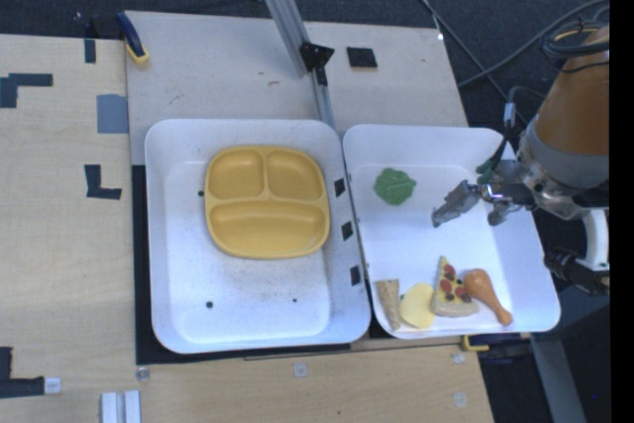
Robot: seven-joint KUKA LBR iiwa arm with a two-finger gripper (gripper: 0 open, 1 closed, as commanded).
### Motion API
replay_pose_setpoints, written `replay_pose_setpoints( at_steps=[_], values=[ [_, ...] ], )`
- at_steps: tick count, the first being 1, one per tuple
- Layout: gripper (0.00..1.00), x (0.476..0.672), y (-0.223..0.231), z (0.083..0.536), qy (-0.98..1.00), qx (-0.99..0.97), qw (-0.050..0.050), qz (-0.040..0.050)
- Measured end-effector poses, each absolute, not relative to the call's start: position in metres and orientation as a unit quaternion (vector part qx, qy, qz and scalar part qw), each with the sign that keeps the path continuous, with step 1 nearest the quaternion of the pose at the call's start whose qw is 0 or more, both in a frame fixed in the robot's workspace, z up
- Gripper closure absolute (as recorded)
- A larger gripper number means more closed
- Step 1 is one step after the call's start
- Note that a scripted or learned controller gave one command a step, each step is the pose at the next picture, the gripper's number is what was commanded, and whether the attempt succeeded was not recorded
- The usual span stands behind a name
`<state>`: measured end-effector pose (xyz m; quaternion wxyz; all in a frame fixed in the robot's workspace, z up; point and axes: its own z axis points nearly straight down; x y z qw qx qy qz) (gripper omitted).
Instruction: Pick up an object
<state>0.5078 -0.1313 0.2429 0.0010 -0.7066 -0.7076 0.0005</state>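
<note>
**Arm over the right bin, nothing in its grip**

A pale wooden bench (59, 243) with dark tape marks stands on dark carpet, with a grey board under two shallow white bins. A metal pole (282, 0) slants down to the gap between them, and thin cables trail across the floor behind.

The left bin (168, 312) holds a yellow divided plate (266, 201), well apart from everything else.

In the right bin (515, 253), a green leafy piece (395, 185) lies near the far left corner. Along the near edge sit a pizza slice (454, 290), a chicken leg (486, 293) touching it, a pale yellow piece (418, 306) and a tan wedge (387, 303).

The gripper (458, 204) hovers mid-bin, between the green piece and the pizza slice, its fingers slightly parted and holding nothing.
</note>
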Motion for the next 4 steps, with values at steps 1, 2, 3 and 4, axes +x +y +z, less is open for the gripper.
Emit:
replay_pose_setpoints(
  at_steps=[1,2,3,4],
  values=[
    [0.0,0.514,-0.13,0.196,-0.707,-0.707,0.002,0.0018],
    [0.0,0.508,-0.139,0.14,-0.707,-0.708,0.003,0.0024],
    [0.0,0.508,-0.138,0.087,-0.707,-0.707,0.0,0.0007],
    [1.0,0.508,-0.138,0.1,-0.707,-0.707,-0.001,0.0005]
  ],
)
